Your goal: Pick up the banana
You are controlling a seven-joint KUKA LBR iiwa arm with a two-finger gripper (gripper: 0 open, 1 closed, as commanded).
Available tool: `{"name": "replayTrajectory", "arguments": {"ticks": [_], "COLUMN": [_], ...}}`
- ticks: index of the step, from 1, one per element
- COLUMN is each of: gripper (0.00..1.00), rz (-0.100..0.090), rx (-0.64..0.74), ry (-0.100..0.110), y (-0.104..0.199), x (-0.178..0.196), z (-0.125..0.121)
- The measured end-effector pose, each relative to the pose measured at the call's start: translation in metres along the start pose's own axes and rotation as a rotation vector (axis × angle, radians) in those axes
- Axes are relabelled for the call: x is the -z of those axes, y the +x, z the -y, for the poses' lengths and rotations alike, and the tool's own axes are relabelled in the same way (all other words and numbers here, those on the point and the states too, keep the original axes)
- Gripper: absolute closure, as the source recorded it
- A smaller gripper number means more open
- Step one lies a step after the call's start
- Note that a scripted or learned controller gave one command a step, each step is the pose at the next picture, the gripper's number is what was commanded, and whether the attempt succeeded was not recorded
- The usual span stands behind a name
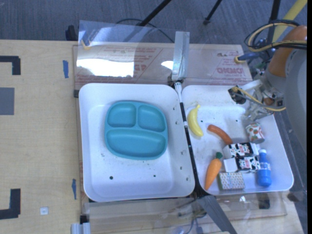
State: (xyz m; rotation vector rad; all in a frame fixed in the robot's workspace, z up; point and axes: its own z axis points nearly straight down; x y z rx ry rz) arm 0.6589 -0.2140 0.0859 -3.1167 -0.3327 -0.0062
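1. Gripper (253, 112): positioned over the upper right corner of the right bin (285, 179), beneath the grey arm (295, 67) and its orange band. Whether it is released or clenched cannot be told from this view. No object is seen in its grasp.
2. Banana (195, 121): lying on the floor of the right bin near its left wall, in the upper part, well apart from the gripper and untouched.
3. Sausage (219, 132): orange-red, lying just right of the banana, slanted toward the lower right.
4. Carrot (212, 172): in the lower part of the right bin, green end up.
5. Patterned boxes (243, 157): black-and-white, clustered right of the carrot; a speckled block (231, 181) sits below them.
6. Blue bottle (263, 170): along the right side of the cluster, white cap pointing up.
7. Small patterned ball (255, 132): above the boxes, near the gripper.
8. Left bin (90, 145): holds a teal divided plate (136, 129) with three compartments.
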Motion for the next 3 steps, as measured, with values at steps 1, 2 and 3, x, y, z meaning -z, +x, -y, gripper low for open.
{"name": "replayTrajectory", "arguments": {"ticks": [1, 2, 3], "gripper": [1.0, 1.0, 1.0], "rz": [0.006, 0.004, 0.006], "rx": [-0.009, 0.016, 0.035], "ry": [-0.006, 0.0, -0.006], "y": [-0.03, -0.057, -0.046], "x": [0.121, 0.018, 0.108], "z": [-0.002, 0.007, 0.001]}}
